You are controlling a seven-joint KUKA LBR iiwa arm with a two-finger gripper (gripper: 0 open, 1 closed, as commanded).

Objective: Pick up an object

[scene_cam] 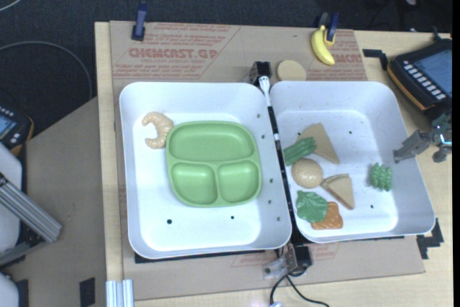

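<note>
Item: small green broccoli piece [380, 177] (likely light, stiff plastic, best pinched across its crown), lying near the right bin's [374, 91] right wall, just left of the tool [411, 147], whose opening cannot be told.

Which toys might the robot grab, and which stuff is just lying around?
For the job: gripper; in the right bin, broccoli, potato, bread wedge, carrot.
Just lying about: banana, green tray, croissant.
</note>
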